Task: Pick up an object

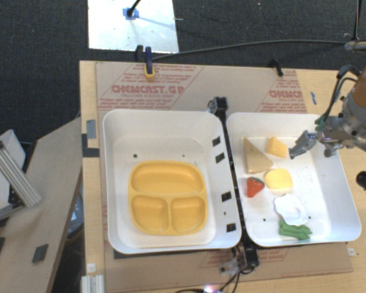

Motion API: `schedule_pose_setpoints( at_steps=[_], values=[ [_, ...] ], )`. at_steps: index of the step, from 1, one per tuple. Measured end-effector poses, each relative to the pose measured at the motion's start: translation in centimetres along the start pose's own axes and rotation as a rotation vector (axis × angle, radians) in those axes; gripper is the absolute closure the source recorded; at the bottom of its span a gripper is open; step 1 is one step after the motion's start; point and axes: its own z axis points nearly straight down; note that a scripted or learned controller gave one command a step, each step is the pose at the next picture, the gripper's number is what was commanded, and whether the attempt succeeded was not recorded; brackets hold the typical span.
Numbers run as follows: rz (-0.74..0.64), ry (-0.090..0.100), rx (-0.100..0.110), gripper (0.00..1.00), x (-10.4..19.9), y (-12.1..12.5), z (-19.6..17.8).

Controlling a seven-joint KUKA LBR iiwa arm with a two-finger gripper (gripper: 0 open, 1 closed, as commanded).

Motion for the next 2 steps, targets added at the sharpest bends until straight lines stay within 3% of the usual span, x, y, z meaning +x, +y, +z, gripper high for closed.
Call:
schedule_pose_setpoints(
  at_steps=[1, 2],
  values=[
    [-0.002, -0.002, -0.009, 0.0, 0.0, 0.2, -0.5],
    [0.0, -0.001, -0.006, 0.0, 0.6, -0.4, 5.3]
  ],
)
